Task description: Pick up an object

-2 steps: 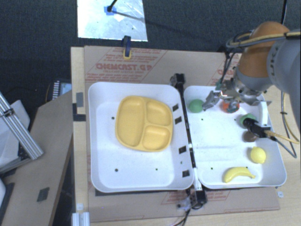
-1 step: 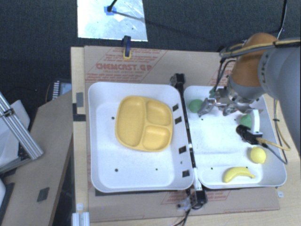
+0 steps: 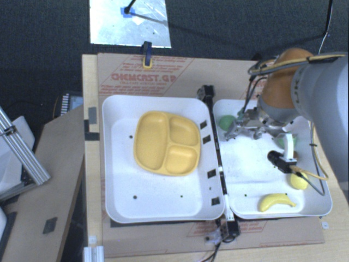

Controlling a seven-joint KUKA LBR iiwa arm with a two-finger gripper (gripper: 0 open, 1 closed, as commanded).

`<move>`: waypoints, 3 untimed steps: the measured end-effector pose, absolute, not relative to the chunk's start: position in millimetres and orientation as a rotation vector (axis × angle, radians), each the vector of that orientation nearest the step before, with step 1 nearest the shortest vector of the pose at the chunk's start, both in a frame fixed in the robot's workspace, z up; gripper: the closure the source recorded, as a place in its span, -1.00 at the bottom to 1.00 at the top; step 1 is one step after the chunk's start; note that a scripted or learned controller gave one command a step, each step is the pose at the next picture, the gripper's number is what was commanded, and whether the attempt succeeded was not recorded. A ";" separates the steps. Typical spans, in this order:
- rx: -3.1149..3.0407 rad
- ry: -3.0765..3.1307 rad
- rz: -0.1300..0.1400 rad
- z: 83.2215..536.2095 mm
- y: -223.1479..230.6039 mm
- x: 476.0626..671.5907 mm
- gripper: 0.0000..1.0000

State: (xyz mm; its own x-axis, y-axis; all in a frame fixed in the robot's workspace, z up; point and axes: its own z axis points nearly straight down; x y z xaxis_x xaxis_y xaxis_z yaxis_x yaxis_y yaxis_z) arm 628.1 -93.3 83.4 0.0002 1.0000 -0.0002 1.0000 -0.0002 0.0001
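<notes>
Nothing is picked up yet.
The gripper (image 3: 240,125) hovers near the green ball (image 3: 226,122) at the right bin's (image 3: 248,192) far-left corner; finger state unclear.

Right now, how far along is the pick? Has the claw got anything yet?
Done: the arm has reached over the right bin, with the claw low at its back-left corner beside a green object. In hand: nothing visibly lifted; I cannot tell whether the green object is gripped. Left: the grasp and lift. The banana and yellow ball lie untouched, and the yellow plate sits in the left bin.
</notes>
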 end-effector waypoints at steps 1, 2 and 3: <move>2.220 2.218 0.003 95.5 -93.6 629.2 1.00; 2.212 2.223 0.007 154.9 -86.5 636.6 1.00; 2.212 2.224 0.006 199.7 -89.2 641.9 1.00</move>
